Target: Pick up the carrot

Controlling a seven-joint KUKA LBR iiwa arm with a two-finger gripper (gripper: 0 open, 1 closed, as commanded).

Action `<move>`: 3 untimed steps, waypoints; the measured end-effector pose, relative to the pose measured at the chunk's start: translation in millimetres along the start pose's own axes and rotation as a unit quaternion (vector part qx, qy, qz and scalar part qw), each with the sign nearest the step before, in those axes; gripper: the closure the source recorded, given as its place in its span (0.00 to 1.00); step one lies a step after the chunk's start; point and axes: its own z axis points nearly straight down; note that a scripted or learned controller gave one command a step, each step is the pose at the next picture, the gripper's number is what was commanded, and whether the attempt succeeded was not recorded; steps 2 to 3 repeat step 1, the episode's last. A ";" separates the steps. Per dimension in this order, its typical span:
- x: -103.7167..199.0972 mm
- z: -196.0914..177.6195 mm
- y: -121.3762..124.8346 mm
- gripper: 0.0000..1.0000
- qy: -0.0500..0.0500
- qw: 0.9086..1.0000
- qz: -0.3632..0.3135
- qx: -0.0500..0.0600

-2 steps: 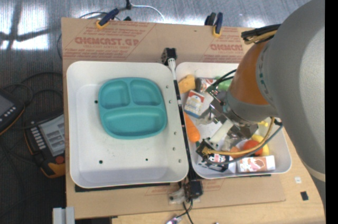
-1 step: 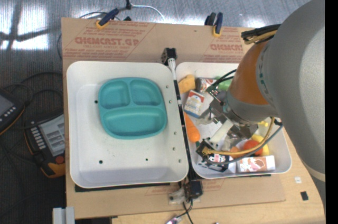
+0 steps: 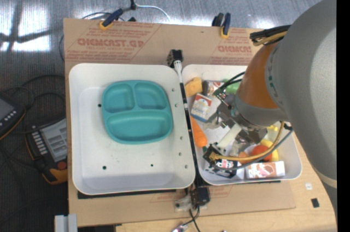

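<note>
Red print on the cardboard sheet (image 3: 109, 42) reads "CHEMCAST GP".

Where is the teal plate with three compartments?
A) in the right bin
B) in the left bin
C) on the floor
B: the teal plate lies flat in the left bin, across the divider from the cluttered right bin.

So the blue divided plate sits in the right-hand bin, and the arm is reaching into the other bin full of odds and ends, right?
Not quite. In the camera view the blue divided plate sits in the left-hand bin, not the right one. The rest holds: the arm is reaching into the other bin, the one full of odds and ends.
</note>
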 end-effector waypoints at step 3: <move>0.0 0.0 0.0 0.00 0.000 1.000 0.000 0.000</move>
